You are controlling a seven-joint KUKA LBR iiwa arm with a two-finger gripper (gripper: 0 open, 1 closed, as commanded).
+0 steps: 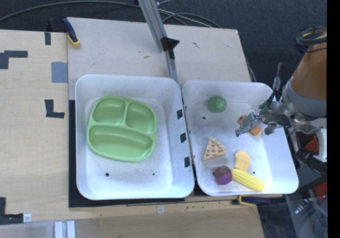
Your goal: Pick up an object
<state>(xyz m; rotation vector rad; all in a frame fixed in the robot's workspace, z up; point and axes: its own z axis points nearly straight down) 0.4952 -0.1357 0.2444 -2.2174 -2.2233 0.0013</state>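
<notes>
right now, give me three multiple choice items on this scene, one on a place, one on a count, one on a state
1. Where does the green three-compartment plastic plate lie?
A. in the left white bin
B. in the right white bin
C. on the wooden bench

2. How many compartments does that plate have?
A. two
B. three
C. five

3. What lies in the plate's compartments?
A. a yellow toy corn cob
B. a green ball
C. nothing

Answers:
1. A, the plate sits inside the left bin, while the two-finger gripper is over the right one.
2. B, two small compartments above one long one.
3. C, all three compartments show bare green; the yellow toy corn cob and the small green ball lie in the right bin.
</notes>
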